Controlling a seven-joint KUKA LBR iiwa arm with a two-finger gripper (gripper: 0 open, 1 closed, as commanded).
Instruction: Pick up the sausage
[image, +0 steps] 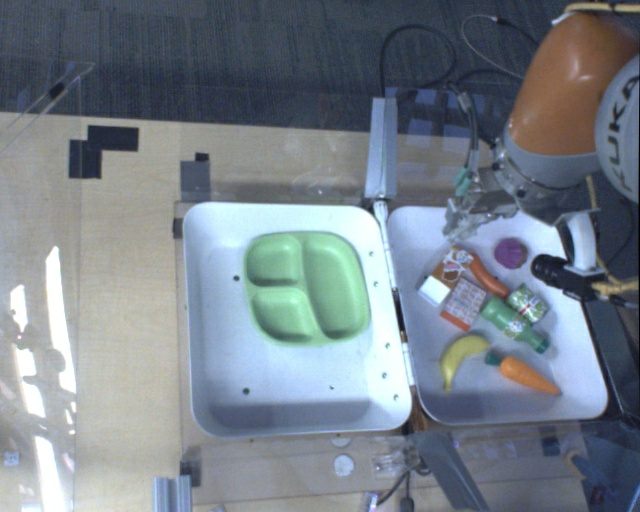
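We see two white bins side by side on a wooden bench (100, 330). The left bin (215, 390) holds a green divided plate (305, 287) near its middle, with three compartments. In the right bin (580, 395), a purple round thing (511, 252) lies toward one o'clock. A green bottle (515, 315) lies tilted near the centre, with a small red-and-white box (458, 297) at its nine o'clock. A banana (459, 356) lies toward seven o'clock, and a carrot (526, 373) toward five o'clock.
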